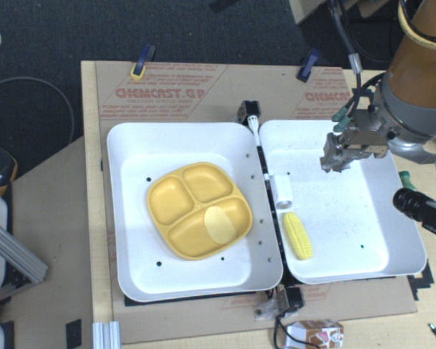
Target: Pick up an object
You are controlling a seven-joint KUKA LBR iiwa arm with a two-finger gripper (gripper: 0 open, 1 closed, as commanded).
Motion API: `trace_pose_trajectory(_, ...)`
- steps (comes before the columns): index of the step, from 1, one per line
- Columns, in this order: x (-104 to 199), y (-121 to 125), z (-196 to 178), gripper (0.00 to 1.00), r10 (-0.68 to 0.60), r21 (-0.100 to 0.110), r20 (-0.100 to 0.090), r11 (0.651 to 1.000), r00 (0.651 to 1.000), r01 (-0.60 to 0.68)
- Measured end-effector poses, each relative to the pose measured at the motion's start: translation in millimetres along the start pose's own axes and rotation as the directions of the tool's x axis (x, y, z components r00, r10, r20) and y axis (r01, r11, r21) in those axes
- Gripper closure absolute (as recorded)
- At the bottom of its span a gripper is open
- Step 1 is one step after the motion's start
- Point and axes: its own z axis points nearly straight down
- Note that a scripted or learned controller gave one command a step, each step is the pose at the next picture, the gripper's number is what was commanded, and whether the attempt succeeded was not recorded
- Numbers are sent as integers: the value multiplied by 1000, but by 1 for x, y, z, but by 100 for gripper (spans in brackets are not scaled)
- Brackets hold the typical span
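Gripper [336, 160] poised over the right bin [363, 257], toward that bin's upper part at about one o'clock from its middle, nothing seen between the fingers — open or shut, cannot tell from this slant. Above it, the grey arm [414, 115] with its orange band [418, 46], entering from three o'clock. Down at seven o'clock from the gripper, well apart from it: a yellow corn cob [298, 235], lying flat on the bin floor near the left wall, long axis running roughly twelve to six with a slight tilt. Just above the cob, at its twelve o'clock, a small white block [281, 190] against the same wall, close to the cob. Across the divide, at nine o'clock, the left bin [127, 158] — holding a yellow sectioned plate [196, 208] set at an angle near its middle, with a pale round slice [219, 224] in the plate's lower right compartment. Under both bins, a brown board [94, 195] with red print, clamped at twelve o'clock by a yellow-and-blue clip [140, 63] and a blue clip [308, 65].
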Motion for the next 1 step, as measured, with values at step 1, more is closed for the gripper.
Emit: trace_pose_trajectory(1,57,0,-47,100,4,13,2,1000,1000,-4)
